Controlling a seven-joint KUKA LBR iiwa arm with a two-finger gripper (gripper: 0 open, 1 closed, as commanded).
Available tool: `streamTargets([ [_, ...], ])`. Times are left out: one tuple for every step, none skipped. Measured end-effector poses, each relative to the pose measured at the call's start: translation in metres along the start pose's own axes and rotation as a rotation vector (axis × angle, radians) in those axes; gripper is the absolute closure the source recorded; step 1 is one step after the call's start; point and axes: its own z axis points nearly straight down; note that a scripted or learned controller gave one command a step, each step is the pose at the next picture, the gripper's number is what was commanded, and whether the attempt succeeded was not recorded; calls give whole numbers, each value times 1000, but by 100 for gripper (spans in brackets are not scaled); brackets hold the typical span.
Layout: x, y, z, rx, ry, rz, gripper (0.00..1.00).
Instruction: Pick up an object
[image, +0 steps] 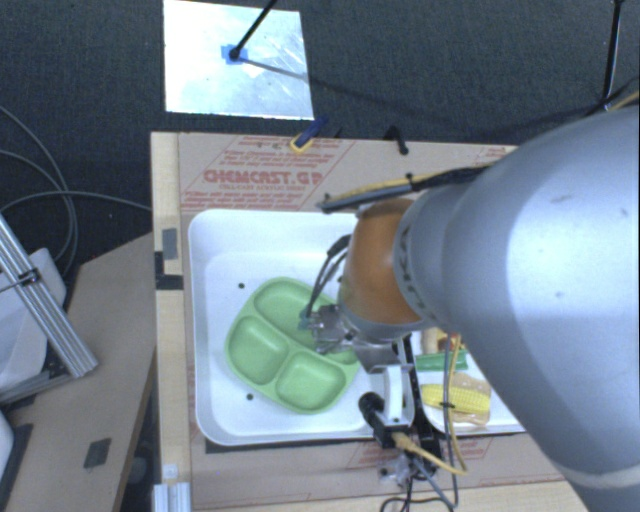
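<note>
A pale green divided plate (282, 345) with three compartments lies in the left white bin (215, 260). My arm comes in from the right, and its orange band and wrist hang over the plate's right edge, hiding the gripper. Past the arm, in the right bin, I see a yellow corn cob (462, 400) and a sliver of something green (440, 362).
The bins rest on a brown cardboard sheet (265, 175) on the bench. A shiny foil square (240, 60) lies on the dark floor behind. Cables and a black fitting (385, 415) hang from the wrist over the left bin's front rim. An aluminium rail (45, 320) stands at left.
</note>
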Motion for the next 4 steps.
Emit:
streamTargets([
  [61,82,-266,7,7,-9,100],
  [56,26,-206,35,0,-2,100],
  [46,-4,-386,9,10,-6,100],
  [-13,-13,-310,31,-2,2,100],
])
